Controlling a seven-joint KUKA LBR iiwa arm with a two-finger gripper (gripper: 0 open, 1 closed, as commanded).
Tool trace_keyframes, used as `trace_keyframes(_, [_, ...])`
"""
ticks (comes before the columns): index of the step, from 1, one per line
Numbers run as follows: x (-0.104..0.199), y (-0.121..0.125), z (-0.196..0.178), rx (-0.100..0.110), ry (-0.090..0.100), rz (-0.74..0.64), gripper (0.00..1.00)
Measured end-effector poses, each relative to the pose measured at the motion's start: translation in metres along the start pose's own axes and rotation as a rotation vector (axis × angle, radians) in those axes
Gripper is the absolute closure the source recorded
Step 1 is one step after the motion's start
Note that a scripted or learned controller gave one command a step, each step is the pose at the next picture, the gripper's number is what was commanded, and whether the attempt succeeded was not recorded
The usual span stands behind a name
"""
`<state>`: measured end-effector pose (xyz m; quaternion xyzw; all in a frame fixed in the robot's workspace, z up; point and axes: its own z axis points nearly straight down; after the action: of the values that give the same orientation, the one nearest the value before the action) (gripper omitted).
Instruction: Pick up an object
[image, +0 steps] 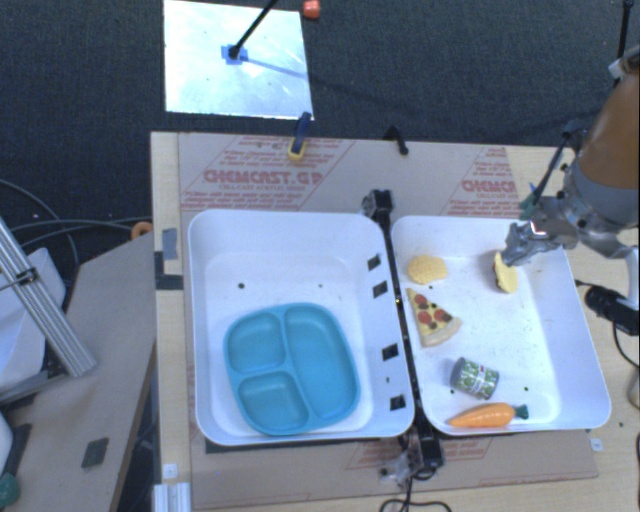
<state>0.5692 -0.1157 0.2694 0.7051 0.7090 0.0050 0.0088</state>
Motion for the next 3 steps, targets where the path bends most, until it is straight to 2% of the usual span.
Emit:
trace_keyframes(1, [0.001, -0.005, 0.008, 0.016, 0.004, 0.001, 0.00])
trace_keyframes(2, [-0.072, -0.027, 0.192, 0.021, 0.003, 0.011, 0.00])
trace_keyframes(3, [-0.068, -0.023, 0.174, 0.014, 0.004, 0.004, 1.00])
